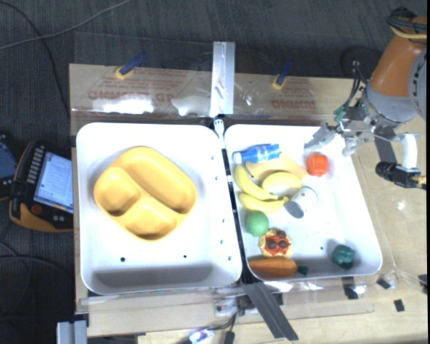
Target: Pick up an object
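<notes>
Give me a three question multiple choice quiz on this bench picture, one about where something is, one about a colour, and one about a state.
1. Where does the large yellow moulded plastic piece lie?
A. in the left white bin
B. in the right white bin
C. on the floor

2. What colour is the small round ball near the right bin's far right corner?
A. blue
B. orange-red
C. white

3. How does the pincer stand to the things in the right white bin?
A. lifting the yellow banana bunch
B. above the bin's far right corner, nothing between its fingers
C. pressed onto the small green ball

Answers:
1 A: it takes up most of the left white bin.
2 B: it is orange-red against the white floor.
3 B: the yellow banana bunch and small green ball lie apart from it.
</notes>
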